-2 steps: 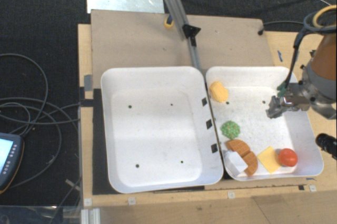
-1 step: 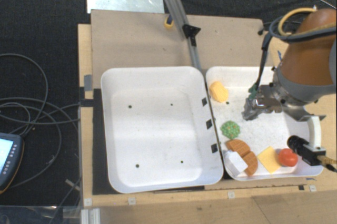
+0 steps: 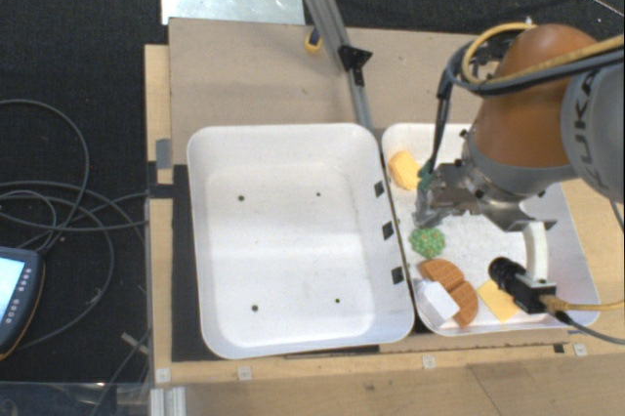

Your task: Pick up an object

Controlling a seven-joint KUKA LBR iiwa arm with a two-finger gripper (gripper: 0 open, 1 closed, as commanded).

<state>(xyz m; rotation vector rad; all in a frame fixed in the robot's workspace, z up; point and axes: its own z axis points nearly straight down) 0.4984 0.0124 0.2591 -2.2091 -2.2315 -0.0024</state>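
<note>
The right bin [image 3: 576, 279] holds several small things. A yellow-orange lump [image 3: 402, 170] lies near its far left corner. A green knobbly piece [image 3: 427, 240] sits by the left wall, and my gripper [image 3: 426, 211] hangs just above it, close to that wall. Toward the front lie a brown bread-like piece [image 3: 453, 281], a white block [image 3: 438, 301] touching it, and a yellow wedge [image 3: 498, 303]. The arm's body covers the far right part of this bin.
The left bin [image 3: 293, 238] stands beside the right one, their walls meeting at black clips [image 3: 387, 230]. A slanted grey pole [image 3: 327, 9] comes down to the bins' far edge. Cables and a pendant [image 3: 15, 292] lie off the bench at left.
</note>
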